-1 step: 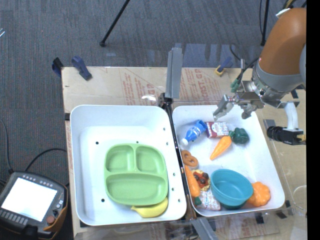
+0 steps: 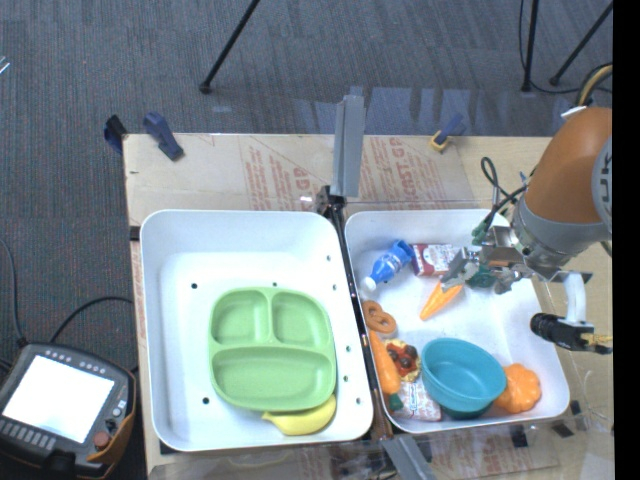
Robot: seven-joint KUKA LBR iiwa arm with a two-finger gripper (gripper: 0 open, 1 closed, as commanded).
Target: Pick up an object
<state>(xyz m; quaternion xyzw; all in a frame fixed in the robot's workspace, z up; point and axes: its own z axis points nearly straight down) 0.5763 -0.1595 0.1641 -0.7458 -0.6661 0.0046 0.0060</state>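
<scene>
Orange carrot (image 2: 441, 299) lies mid right bin (image 2: 520, 230), tip under gripper (image 2: 478, 268); grip state: cannot tell. Bowl (image 2: 462, 374), bottle (image 2: 388, 264) crowd nearby; green plate (image 2: 271, 350), banana (image 2: 300, 420) in left bin (image 2: 165, 268).

Red print on cardboard sheet (image 2: 400, 163) under bins, upside down, approx "ADD", rest illegible

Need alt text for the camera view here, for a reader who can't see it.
A grey-and-orange robot arm reaches from the right, its gripper low over the right bin beside an orange carrot, with a blue bowl and bottle nearby. The left bin holds a green divided plate and a banana.
</scene>
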